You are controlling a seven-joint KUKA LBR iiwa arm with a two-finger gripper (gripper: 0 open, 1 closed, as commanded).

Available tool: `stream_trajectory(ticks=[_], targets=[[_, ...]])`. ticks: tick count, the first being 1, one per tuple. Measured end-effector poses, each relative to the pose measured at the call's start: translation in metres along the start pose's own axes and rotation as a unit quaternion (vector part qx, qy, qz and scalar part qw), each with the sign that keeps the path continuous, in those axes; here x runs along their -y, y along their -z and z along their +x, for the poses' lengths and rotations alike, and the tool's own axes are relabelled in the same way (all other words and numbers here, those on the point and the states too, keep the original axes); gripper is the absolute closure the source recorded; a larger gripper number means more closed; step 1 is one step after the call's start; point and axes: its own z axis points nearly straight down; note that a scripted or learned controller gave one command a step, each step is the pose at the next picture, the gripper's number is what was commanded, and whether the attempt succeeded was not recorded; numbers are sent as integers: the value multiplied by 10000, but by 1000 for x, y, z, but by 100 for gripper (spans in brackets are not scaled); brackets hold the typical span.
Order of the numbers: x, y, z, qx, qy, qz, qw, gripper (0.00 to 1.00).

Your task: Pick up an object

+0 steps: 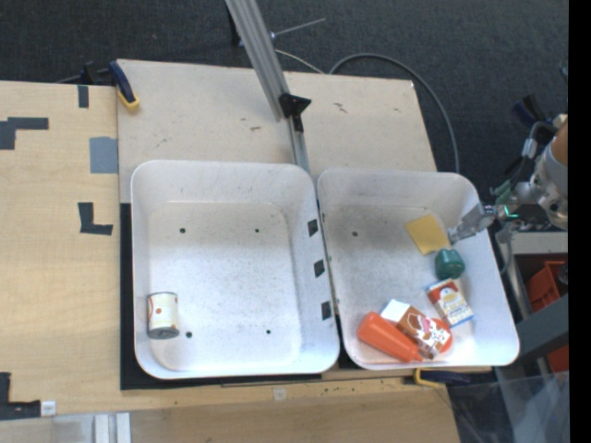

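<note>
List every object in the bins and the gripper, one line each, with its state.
small can: upright, alone in left bin
yellow sponge: flat, right bin
green object: beside sponge
orange bottle: lying down
red-and-white carton: lying flat
gripper: above right bin's edge, holding nothing

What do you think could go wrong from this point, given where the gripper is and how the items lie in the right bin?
The gripper sits at the right bin's rim, so a descent there could strike the wall. The yellow block and green object lie close together nearby; closing on one may nudge the other. Lower down, the orange object and small cartons are crowded, so a grasp there might catch two or slip.
</note>
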Motion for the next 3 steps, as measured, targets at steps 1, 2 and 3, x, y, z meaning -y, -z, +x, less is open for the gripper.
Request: stream_trajectory(ticks=[1,2,3], targets=[[3,-54,11,-7,-3,27,10000,0],[0,-99,8,-2,-5,25,10000,0],[6,-146,3,-3,-9,29,10000,0]])
